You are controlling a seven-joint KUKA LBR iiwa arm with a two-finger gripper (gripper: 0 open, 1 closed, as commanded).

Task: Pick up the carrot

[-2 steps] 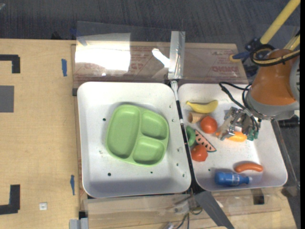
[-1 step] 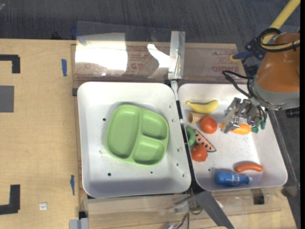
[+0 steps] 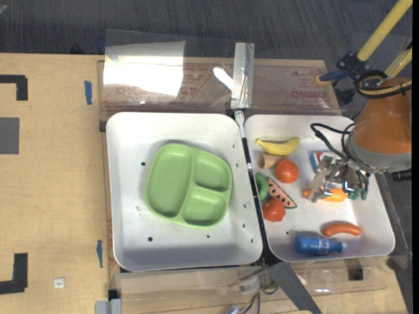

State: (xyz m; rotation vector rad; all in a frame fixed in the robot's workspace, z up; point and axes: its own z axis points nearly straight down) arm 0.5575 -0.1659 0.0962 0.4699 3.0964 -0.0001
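Gripper (image 3: 322, 187) over carrot (image 3: 334, 197)

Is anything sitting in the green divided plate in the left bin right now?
No: the green divided plate in the left bin shows bare compartments, while the toy foods such as the banana lie in the right bin.

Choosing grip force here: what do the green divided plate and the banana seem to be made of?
Green divided plate: likely hard moulded plastic, even colour, soft satin sheen on the compartment rims. Banana: probably toy plastic or rubber, uniform yellow, smooth skin; hardness cannot be judged.
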